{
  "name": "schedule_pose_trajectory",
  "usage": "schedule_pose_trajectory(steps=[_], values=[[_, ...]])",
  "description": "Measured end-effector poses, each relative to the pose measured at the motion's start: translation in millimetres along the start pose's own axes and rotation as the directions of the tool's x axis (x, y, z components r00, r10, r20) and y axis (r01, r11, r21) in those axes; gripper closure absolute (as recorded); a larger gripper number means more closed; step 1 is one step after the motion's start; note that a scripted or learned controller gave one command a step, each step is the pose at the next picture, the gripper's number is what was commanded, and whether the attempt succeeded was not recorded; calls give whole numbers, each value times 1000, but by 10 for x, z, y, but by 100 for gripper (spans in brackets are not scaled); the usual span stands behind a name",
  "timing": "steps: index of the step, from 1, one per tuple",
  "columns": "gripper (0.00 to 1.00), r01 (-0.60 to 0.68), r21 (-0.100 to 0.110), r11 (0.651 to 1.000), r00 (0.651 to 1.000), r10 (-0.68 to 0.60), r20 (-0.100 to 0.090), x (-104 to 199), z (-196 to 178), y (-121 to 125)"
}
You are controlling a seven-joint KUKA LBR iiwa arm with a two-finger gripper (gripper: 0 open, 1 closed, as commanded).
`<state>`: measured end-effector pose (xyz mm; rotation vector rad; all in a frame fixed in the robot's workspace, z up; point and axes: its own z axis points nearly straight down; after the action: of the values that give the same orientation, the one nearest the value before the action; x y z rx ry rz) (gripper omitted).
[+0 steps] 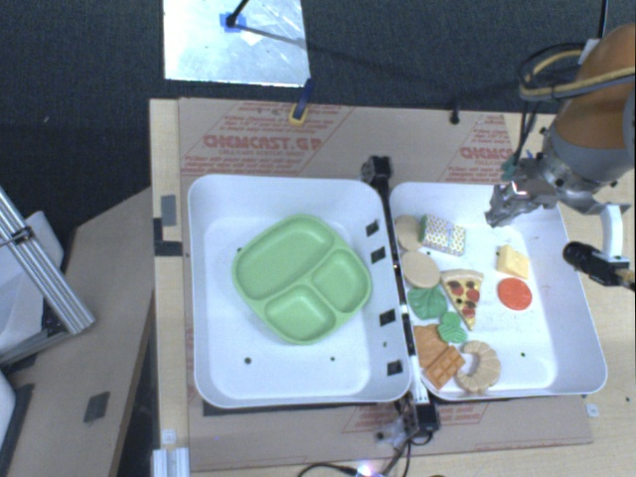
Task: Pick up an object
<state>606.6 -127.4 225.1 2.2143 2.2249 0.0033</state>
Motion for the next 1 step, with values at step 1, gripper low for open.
schedule_pose_trajectory(steps=[1], values=[[100,6,3,1000,1000,-6,-3,615,73,-73]])
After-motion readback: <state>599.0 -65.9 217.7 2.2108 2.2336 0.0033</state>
